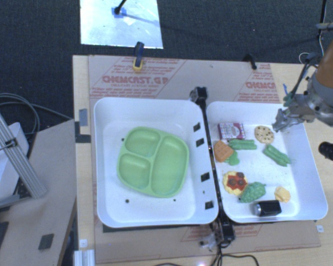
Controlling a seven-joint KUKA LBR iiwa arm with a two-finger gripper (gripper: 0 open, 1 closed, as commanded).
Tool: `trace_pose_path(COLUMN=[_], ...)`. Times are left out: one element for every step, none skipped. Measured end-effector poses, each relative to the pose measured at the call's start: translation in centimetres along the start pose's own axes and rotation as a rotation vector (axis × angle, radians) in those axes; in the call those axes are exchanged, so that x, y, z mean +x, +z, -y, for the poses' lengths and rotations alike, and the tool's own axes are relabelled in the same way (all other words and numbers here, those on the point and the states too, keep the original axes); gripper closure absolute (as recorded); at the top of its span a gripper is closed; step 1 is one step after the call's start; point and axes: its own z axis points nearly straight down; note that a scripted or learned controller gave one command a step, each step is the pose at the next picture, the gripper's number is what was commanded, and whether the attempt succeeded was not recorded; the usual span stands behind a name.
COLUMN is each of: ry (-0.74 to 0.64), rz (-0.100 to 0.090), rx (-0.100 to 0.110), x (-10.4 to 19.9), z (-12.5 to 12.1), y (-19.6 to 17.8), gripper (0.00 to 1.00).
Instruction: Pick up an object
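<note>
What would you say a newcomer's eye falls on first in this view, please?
Most likely the pale green divided tray, alone in the middle of the left bin. Next comes the scatter of small toy foods in the right bin, among them a pizza slice, a cookie and a dark can near its front edge. The gripper hangs over that bin's far right corner.
</note>
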Motion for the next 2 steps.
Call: trace_pose_path(ry=[0.000,-0.006], rz=[0.003,-0.009], rx=[-0.005,0.020], x=[-6.0,-2.4], z=[1.2,1.7], y=[-9.9,9.5], gripper=[1.00,1.00])
